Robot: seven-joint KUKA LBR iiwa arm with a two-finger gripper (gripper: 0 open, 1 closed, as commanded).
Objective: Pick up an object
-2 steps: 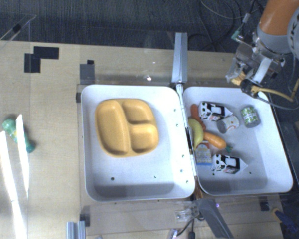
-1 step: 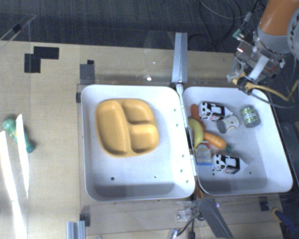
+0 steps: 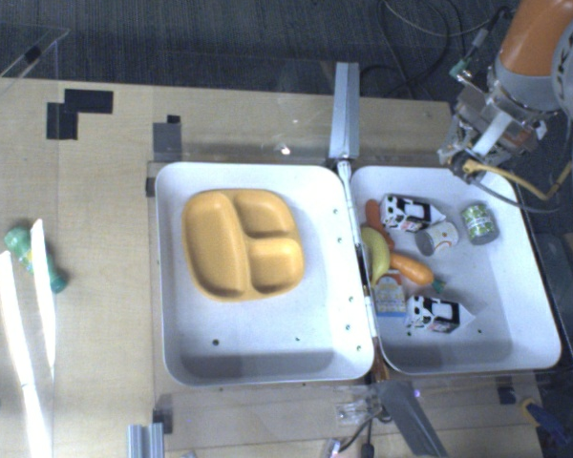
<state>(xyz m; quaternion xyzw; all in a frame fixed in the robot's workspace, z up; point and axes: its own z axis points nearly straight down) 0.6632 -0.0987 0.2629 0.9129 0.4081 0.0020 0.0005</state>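
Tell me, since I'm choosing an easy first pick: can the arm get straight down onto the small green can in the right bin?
Probably yes. The green can lies by itself near the right bin's far right corner, apart from the cup and the other toys. The hand sits just beyond that corner, with nothing between them.

Yellow tray (image 3: 241,243), 2 black-and-white cow-patterned toys (image 3: 405,213), orange carrot (image 3: 411,270), white bins (image 3: 267,365)

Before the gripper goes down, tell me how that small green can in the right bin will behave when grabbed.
The green can looks cylindrical and lies tilted, so it will probably roll if nudged. Its shiny surface may slip between fingers. It sits apart from the other items, so a clean approach seems likely.
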